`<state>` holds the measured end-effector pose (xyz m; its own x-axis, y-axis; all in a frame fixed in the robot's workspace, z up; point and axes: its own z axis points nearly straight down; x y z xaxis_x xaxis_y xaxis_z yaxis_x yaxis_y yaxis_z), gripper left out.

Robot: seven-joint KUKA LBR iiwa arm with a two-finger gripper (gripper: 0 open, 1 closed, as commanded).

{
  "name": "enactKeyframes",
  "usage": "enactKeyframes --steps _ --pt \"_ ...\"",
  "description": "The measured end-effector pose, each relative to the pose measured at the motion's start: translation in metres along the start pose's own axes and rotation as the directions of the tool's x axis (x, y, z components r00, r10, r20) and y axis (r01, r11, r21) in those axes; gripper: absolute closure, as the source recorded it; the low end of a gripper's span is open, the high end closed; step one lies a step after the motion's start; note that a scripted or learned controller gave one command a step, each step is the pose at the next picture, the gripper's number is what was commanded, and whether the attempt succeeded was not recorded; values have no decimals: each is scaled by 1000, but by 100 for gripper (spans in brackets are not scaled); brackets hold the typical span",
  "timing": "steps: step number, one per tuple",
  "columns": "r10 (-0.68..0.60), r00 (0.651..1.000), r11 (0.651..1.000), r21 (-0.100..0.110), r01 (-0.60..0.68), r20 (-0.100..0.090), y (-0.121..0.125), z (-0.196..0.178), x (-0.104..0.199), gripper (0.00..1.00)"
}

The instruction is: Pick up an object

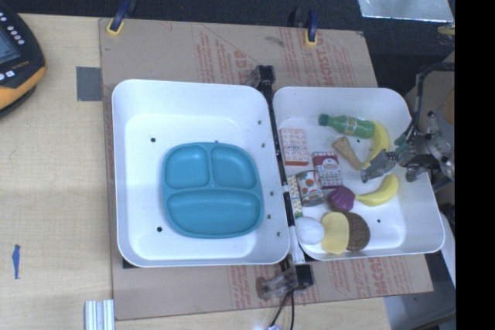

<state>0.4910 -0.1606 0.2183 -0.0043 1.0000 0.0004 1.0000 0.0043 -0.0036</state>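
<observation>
The right bin (418, 239) holds several toy foods. A green bottle (348, 124) lies at the back beside a banana (380, 138), with a tan wedge (346, 151) in front of them. A second banana (380, 194) lies near the middle right. Small cartons (294, 145) (327, 168) (308, 187) lie along the left side. A purple piece (341, 199), a white ball (310, 229), a yellow piece (335, 233) and a brown disc (358, 231) sit at the front. My gripper (394, 165) hangs low over the bin's right side between the two bananas, open, with nothing between its fingers.
The left bin (131, 166) holds a blue divided plate (213, 189). Both bins rest on cardboard (193, 58) held by clamps (118, 16) (311, 25). A yellow and black handset (15, 58) lies at the bench's far left.
</observation>
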Motion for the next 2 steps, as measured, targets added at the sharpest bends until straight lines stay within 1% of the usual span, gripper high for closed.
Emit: enactKeyframes --steps 1,2 --pt "5 1000 1000 -20 -5 7 20 106 51 0" --pt "-3 1000 1000 -12 3 2 137 122 53 0"
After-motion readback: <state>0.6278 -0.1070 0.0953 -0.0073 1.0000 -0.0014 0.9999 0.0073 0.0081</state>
